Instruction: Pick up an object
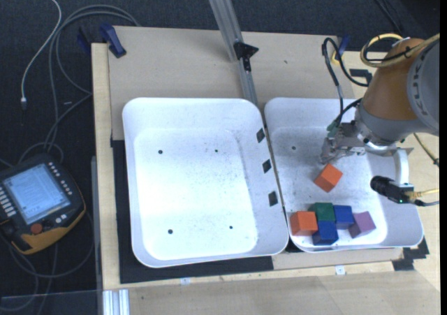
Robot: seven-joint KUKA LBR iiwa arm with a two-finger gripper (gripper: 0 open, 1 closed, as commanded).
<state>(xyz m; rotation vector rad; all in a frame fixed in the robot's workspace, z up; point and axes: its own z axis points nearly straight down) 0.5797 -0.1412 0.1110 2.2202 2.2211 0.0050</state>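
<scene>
An orange block (328, 178) lies tilted in the middle of the right bin (293, 125). My gripper (334, 155) hangs directly over it, its tip just at the block's top edge; I cannot make out whether it touches the block. Along the bin's front wall sits a cluster: a second orange block (303, 222), a green block (322, 211), two blue blocks (343, 215) (325, 232) and a purple block (363, 223).
The left bin (140, 167) stands beside the right one, sharing a divider with black clips (266, 165). A slanted metal pole (223, 6) rises behind the bins. Cables and a teach pendant (35, 198) lie on the floor at left.
</scene>
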